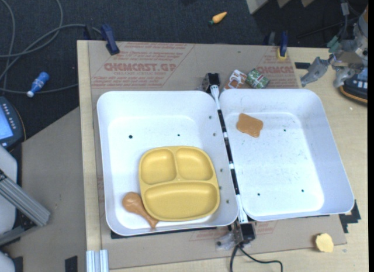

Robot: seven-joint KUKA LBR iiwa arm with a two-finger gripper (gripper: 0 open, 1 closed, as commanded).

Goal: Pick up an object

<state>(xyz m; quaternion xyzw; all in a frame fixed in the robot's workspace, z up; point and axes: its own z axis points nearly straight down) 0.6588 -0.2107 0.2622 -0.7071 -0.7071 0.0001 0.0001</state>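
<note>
In the left bin (117, 126) lies a yellow divided plate (178, 183), near the front. A tan toy drumstick (138, 206) rests against the plate's front left corner. The right bin (286, 171) holds one flat brown piece (249, 124) near its back left corner.
Small packets (248, 79) lie on the cardboard just behind the bins. A yellow lump (324, 242) sits on the bench at the front right. Blue clamps (109, 38) hold the board's back edge. Grey metal hardware (327, 66) and clutter stand beyond the back right corner.
</note>
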